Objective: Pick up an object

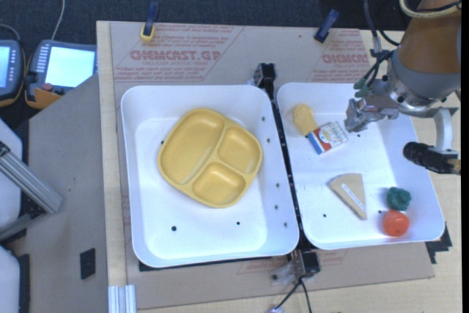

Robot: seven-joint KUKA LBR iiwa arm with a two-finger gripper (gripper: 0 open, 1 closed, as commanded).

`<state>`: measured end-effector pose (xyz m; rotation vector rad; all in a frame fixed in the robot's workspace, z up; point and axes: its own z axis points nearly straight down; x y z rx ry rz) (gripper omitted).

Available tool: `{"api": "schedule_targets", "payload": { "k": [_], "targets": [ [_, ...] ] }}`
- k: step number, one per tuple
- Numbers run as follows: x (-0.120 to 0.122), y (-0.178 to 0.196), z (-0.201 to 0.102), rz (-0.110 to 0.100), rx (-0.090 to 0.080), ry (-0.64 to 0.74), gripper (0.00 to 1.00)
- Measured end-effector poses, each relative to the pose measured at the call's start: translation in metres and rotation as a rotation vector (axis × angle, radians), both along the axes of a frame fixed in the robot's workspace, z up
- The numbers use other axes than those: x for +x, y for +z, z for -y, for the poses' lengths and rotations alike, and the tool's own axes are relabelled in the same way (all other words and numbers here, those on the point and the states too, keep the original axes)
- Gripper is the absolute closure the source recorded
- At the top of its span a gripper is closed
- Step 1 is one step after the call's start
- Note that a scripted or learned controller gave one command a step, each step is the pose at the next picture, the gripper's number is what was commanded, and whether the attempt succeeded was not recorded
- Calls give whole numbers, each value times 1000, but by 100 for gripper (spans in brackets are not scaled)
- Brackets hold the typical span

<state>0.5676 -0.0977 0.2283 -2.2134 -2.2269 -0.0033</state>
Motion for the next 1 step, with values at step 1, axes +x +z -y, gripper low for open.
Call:
{"api": "schedule_targets", "payload": {
  "k": [1],
  "targets": [
    [-7,5,-62,-1,1,1,100]
  ]
}}
